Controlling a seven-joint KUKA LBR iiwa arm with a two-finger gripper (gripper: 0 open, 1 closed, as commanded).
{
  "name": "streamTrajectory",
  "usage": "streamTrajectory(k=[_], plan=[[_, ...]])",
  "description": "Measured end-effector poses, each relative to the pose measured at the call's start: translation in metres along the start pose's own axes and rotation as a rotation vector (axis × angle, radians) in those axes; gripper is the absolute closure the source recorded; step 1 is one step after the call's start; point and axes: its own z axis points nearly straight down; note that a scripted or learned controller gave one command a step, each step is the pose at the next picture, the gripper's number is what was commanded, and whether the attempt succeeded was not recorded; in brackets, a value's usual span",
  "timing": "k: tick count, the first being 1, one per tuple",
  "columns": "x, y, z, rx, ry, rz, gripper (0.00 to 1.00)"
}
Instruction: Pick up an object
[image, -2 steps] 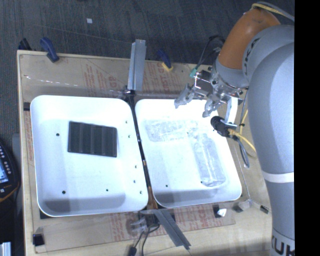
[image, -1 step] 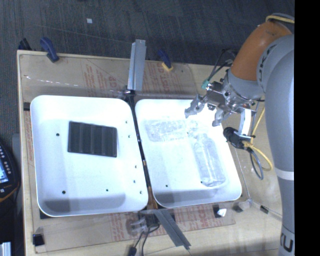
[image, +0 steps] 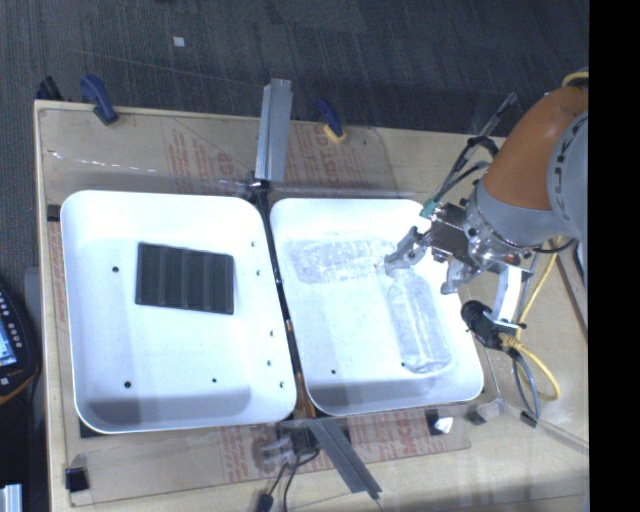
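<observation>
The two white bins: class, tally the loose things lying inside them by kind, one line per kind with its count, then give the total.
Clear plastic bottles: 2, one lying across the top of the right bin, one lying lengthwise down its right side
Dark ribbed rectangular pads: 1, flat in the left bin
Total: 3

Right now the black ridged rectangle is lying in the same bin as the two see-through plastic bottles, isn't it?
Not quite. The black ridged rectangle lies alone in the left bin. The two see-through plastic bottles are in the right bin, near the gripper. The camera view shows this.
</observation>
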Motion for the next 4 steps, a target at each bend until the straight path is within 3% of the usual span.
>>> streamTrajectory(k=[1, 2, 3, 4], plan=[[-0.005, -0.052, 0.053, 0.004, 0.0, 0.382, 0.0], [-0.005, -0.051, 0.043, 0.007, 0.0, 0.375, 1.0], [0.038, -0.003, -0.048, -0.002, 0.001, 0.656, 1.0], [-0.006, 0.016, -0.046, 0.004, 0.0, 0.147, 1.0]])
